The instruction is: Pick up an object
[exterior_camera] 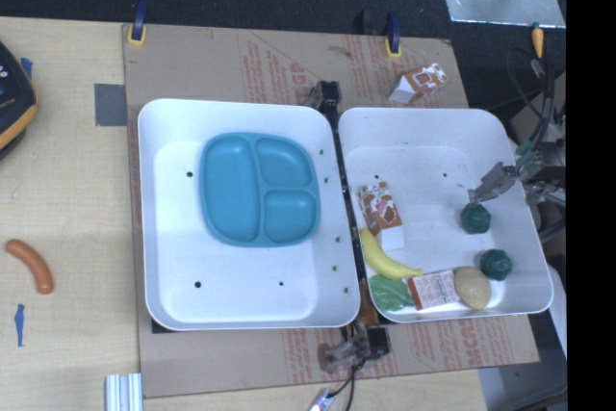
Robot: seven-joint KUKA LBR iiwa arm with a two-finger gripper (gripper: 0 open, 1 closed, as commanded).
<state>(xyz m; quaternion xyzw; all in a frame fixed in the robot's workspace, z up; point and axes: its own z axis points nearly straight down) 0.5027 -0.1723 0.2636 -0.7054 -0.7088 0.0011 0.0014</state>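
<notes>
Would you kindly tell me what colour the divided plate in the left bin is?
The divided plastic plate is light blue, clearest in the camera view.

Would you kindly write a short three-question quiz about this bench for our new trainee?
1. True or false: the blue divided plastic plate lies in the left white bin.
2. Which touches the yellow banana? A) an orange sausage B) a green leaf-shaped piece C) a small carton
3. How many dark green round objects lie in the right white bin?

Key: 1 true; 2 B; 3 two, the upper one close by the gripper.
</notes>
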